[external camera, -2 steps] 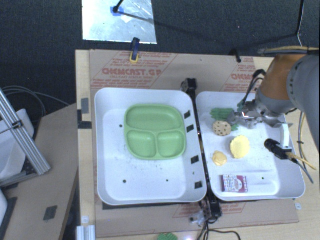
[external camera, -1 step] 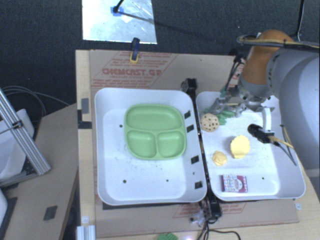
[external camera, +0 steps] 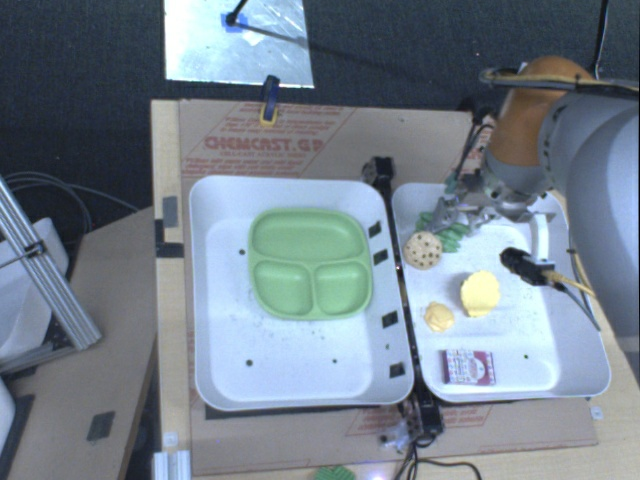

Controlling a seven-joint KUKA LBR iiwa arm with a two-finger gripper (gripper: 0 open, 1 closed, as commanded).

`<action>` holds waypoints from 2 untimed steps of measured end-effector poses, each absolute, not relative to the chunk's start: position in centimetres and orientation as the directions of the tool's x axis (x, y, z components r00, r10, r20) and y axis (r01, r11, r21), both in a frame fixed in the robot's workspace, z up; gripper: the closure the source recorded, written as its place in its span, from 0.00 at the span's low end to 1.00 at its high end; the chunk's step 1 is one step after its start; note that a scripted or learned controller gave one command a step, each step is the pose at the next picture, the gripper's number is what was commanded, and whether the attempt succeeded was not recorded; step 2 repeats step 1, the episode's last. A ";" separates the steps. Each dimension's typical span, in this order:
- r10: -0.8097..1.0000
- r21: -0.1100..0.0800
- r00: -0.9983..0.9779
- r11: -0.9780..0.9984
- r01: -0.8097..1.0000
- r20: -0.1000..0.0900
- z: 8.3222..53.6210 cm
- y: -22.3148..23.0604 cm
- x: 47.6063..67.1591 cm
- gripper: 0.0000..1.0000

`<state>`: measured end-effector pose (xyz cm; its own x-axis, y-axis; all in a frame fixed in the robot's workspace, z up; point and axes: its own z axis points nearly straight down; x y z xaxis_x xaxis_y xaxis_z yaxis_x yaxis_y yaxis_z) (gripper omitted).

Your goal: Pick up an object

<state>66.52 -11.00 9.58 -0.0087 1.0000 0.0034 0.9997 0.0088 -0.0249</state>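
Green object (external camera: 452,230) in the right bin (external camera: 575,368) lies at the far end, partly hidden beneath the gripper (external camera: 462,211), so its form is hard to make out; its visible part runs roughly across the bin. Whether the gripper is clenched or released cannot be told. Nearby lie a spotted cookie (external camera: 422,250), a yellow lump (external camera: 480,293), a smaller yellow piece (external camera: 438,316) and a red packet (external camera: 468,366). A green divided plate (external camera: 309,263) sits in the left bin (external camera: 220,368).
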 end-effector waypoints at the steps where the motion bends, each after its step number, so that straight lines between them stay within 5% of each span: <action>1: 1.000 0.010 -0.008 0.008 1.000 0.001 19.1 -6.7 63.6 1.00; 2: 1.000 0.010 -0.008 0.008 1.000 0.001 19.1 -6.7 63.6 1.00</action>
